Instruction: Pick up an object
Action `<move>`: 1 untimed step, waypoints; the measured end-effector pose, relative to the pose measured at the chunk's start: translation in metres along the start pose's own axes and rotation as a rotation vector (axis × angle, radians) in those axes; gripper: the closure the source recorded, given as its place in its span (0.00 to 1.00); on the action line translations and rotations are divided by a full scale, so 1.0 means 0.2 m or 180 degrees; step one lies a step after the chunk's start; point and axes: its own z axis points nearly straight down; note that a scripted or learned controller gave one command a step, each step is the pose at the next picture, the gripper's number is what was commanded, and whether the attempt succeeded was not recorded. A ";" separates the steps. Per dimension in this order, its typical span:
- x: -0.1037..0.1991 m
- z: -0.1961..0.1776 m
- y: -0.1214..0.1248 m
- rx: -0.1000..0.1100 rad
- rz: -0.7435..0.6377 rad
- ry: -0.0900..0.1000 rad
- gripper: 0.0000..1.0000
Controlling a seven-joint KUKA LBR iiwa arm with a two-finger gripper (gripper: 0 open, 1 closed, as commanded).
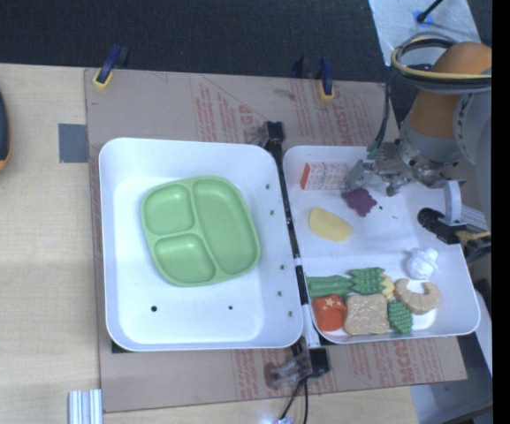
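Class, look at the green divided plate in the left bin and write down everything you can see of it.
The green divided plate is pale green, smooth and plastic-looking, a rounded rectangle with three compartments: two smaller ones on one side and a longer one on the other. It lies flat, right way up, turned at a slight angle, near the middle of the left bin. It rests on the bin's white floor with nothing in its compartments and nothing else touching it.

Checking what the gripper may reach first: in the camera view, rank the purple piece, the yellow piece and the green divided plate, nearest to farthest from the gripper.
Gripper is above the right bin's far end.
1. Purple piece, right beside it.
2. Yellow piece, mid right bin.
3. Green divided plate, left bin.
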 end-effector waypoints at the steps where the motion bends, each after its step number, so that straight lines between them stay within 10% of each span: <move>1: 0.04 0.00 -0.07 0.0018 0.0007 0.0004 0.00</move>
